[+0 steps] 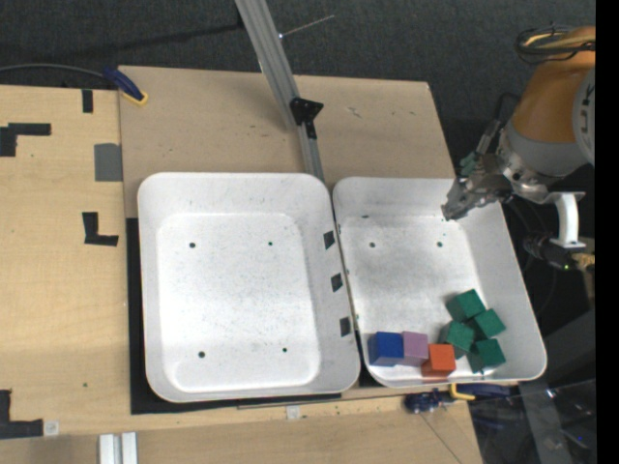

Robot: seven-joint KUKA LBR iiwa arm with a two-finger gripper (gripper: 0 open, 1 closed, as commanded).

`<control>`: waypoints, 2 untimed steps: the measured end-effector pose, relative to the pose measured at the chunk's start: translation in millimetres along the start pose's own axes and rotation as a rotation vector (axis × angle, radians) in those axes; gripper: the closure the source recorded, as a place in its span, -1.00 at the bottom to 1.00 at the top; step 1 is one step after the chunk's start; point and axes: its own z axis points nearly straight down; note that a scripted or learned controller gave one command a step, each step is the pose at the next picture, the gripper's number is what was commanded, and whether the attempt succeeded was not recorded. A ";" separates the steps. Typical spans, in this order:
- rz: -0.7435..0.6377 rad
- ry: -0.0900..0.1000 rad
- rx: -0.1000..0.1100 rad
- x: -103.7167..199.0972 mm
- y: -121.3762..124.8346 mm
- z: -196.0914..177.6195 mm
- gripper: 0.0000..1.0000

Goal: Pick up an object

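— Where is the end effector (458, 204) sitting right now?

— Up at the far right edge of the right bin (406, 230), just over its rim. It hangs from the grey wrist, with the orange band of the arm (551, 104) behind it and further right.

— Are its fingers spread or pressed together?

— I cannot tell. The tip is small, dark and blurred against the white rim, so the gap between the fingers does not read either way. Nothing shows between them, and nothing coloured sits under or against the tip.

— So where are the things it could pick?

— All well apart from the end effector, down toward the near edge of the same bin. Closest to it is a cluster of green blocks (476, 327), almost straight toward the camera from the tip, four or so bunched together and touching. Nearer the camera still and a little to the left sits an orange block (441, 358), touching the green ones. Left of that comes a pale purple block (415, 345), then a blue block (387, 346), the three in a row along the near wall.

— And the other bin?

— The left bin (237, 278) lies well to the left of the end effector, side by side with the right one on the table (387, 124).
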 end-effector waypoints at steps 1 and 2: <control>-0.001 0.001 0.001 6.8 6.8 -46.7 1.00; -0.004 0.003 0.005 55.8 -12.2 -52.2 1.00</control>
